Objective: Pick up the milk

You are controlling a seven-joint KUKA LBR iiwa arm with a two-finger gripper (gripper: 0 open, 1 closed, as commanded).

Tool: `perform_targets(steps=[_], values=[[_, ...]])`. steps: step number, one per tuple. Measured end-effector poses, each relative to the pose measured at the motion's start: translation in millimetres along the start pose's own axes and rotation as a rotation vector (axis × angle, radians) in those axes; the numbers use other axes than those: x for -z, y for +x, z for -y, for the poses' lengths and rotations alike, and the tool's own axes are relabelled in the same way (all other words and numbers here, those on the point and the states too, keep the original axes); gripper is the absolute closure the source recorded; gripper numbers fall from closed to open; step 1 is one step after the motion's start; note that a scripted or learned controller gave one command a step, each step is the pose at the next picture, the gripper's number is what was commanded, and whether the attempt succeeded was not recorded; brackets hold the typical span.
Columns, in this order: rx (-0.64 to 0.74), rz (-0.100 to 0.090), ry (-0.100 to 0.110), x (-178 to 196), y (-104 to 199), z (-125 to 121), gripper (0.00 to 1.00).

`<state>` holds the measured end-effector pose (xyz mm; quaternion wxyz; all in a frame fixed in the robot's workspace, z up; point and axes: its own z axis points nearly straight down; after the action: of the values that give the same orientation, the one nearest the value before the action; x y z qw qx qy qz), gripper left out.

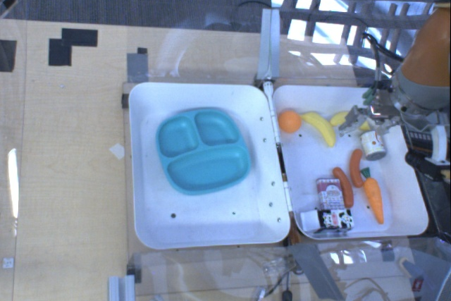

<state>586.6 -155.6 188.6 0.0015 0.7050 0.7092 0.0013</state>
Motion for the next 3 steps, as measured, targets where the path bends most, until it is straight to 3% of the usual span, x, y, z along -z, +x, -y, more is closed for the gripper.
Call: perform_targets(steps=[1,2,3], values=[[-0.151,0.002,-0.004,16.2,-41.9,-13.2,0.00],[-0.374,-0.001,0.001,-28.9,-5.9,3.3,0.00],[-0.366,-0.001,-0.004,-17.3,-4.5,1.0,1.00]])
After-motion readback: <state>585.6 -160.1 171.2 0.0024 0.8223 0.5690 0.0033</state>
